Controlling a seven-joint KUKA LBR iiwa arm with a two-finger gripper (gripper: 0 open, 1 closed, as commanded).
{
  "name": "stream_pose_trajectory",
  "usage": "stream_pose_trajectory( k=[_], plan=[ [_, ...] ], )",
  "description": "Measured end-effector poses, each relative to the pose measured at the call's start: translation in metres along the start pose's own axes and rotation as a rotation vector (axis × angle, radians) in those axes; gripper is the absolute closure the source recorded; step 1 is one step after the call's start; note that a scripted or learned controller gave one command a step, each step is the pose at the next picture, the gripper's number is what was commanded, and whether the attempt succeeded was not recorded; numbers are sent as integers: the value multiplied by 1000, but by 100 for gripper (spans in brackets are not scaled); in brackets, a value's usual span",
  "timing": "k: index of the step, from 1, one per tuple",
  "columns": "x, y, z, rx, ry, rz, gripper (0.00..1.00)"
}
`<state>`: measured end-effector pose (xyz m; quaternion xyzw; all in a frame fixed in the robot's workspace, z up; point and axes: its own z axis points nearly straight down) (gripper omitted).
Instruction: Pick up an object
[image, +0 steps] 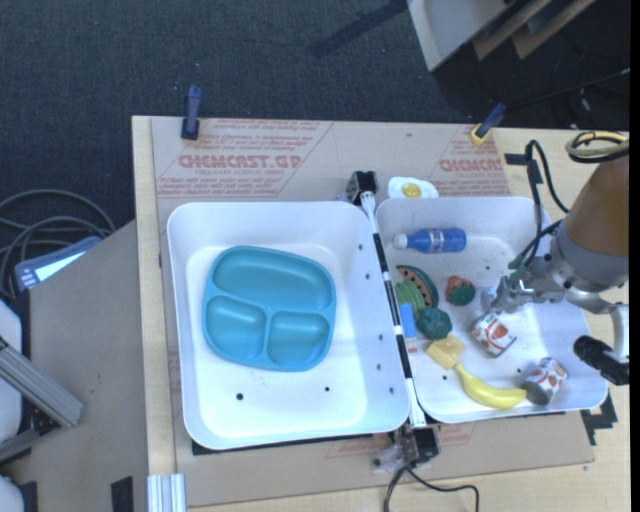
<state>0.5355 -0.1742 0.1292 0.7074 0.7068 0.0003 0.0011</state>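
The things to be picked are lying scattered in the right-hand shallow white bin (520, 212): a blue plastic bottle with a white cap (432, 240) is lying on its side toward twelve o'clock in that bin, a watermelon-slice toy with a green rind (415, 286) is sitting at about nine o'clock, and a small red-and-green round toy (459, 291) is resting near the centre. Just below them a dark teal round lump (434, 323) is sitting beside a pale yellow block (446, 351), and a yellow banana (489, 389) is lying toward six o'clock. A small red-and-white can (493, 334) is lying tilted at the bin's middle, and a second red-and-white can (545, 377) is lying toward four o'clock. The gripper (505, 297) is hovering just above the first can, at its twelve o'clock; whether the jaws are wide or narrow cannot be told. The grey arm with its orange band (605, 225) is reaching in from three o'clock. In the left-hand white bin (190, 300), a blue three-compartment plastic tray (268, 307) is lying near the centre. Both bins are resting on the table (150, 200).
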Motion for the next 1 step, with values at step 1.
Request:
stream_pose_trajectory(
  k=[1],
  plan=[
    [0,0,0,0,0,0,0]
  ],
)
